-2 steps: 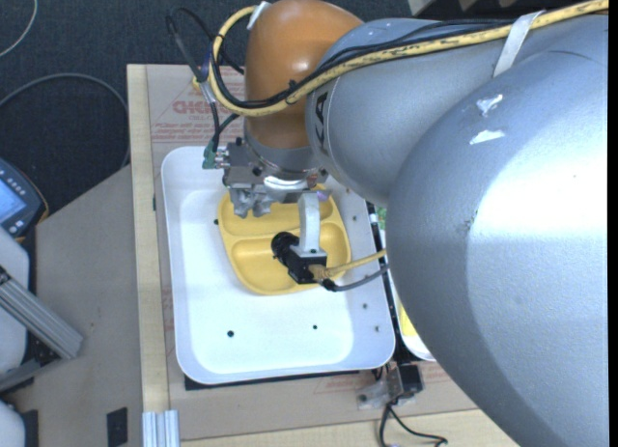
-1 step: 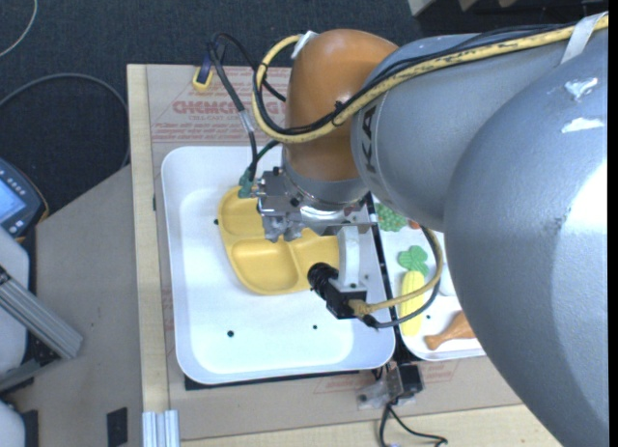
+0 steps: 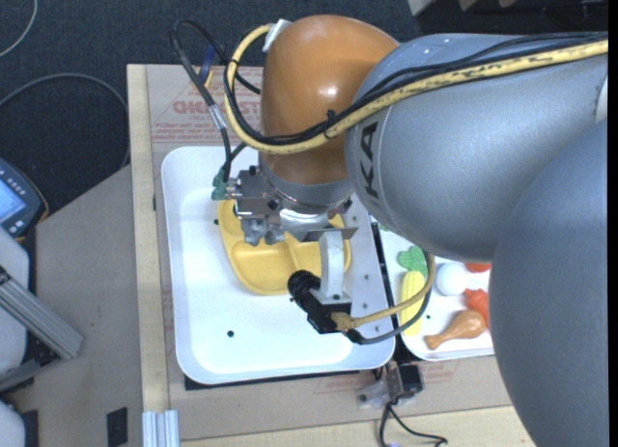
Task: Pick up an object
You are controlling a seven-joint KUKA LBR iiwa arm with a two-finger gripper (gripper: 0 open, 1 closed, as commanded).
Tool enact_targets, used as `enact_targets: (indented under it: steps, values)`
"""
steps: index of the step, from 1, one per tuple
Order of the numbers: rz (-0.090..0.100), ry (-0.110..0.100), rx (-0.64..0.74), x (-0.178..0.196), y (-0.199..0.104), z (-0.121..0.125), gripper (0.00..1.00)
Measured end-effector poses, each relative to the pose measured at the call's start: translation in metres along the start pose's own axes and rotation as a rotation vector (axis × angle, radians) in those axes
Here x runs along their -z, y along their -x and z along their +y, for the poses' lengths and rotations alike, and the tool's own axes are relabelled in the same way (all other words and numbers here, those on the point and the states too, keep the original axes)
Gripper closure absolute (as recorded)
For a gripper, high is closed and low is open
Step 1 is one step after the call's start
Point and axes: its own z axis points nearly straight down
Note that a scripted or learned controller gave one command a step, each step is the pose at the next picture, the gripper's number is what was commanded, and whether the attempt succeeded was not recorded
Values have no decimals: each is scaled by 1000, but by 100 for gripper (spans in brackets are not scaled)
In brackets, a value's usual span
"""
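Note:
A yellow, flattish object [image 3: 253,264] lies in the middle of the left white bin [image 3: 193,271]. My gripper [image 3: 290,247] hangs straight over it, below the orange band [image 3: 309,78] of the wrist. The wrist body hides the gripper's tip and the far part of the yellow object. I cannot tell whether the gripper touches the object. A black cable fitting [image 3: 314,302] sticks out just in front of the gripper.
The right bin [image 3: 425,347] holds a green item [image 3: 415,259], a yellow curved piece [image 3: 413,295], a white egg shape [image 3: 450,278], an orange piece [image 3: 476,300] and a tan drumstick [image 3: 458,328]. The grey arm [image 3: 502,175] covers most of that bin.

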Motion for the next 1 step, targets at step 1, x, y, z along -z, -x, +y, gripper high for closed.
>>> enact_targets:
  steps: [1]
  values:
    - [3,12,-5,153,19,-16,100]
